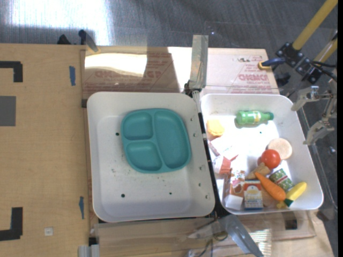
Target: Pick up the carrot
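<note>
The carrot [269, 186] lies in the right bin [303, 143], near its front right corner, slanting from upper left down to lower right. A red tomato [270, 158] sits just behind it and a yellow banana [296, 190] just to its right, with a small carton [252, 194] just to its left. A green bottle [253, 118] lies on its side towards the back of the same bin. The left bin [102, 159] holds a teal divided plate [156, 140].
</note>
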Robot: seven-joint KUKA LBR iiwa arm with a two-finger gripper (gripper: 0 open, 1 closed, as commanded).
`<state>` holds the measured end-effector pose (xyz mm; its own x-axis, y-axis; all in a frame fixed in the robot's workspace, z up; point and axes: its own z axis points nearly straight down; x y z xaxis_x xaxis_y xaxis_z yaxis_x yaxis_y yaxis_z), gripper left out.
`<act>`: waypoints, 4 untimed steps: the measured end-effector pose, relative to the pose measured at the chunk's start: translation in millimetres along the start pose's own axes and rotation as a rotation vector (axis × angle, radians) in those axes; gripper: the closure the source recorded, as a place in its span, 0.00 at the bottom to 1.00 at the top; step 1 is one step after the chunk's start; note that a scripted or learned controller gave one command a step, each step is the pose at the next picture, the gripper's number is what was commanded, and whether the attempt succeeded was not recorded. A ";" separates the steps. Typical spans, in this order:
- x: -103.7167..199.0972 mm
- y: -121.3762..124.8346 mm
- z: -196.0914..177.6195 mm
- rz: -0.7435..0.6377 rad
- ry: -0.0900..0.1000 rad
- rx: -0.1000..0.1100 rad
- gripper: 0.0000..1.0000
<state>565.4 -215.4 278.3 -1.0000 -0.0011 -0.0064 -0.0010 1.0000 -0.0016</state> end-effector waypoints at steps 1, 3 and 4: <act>47.5 -8.2 76.5 0.034 0.009 -0.002 0.00; 66.6 77.5 184.2 0.171 -0.012 0.002 0.00; 21.7 106.1 184.5 0.276 -0.005 0.013 0.00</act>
<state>544.7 -109.7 93.5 -0.9623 0.2717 -0.0128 0.2718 0.9623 -0.0117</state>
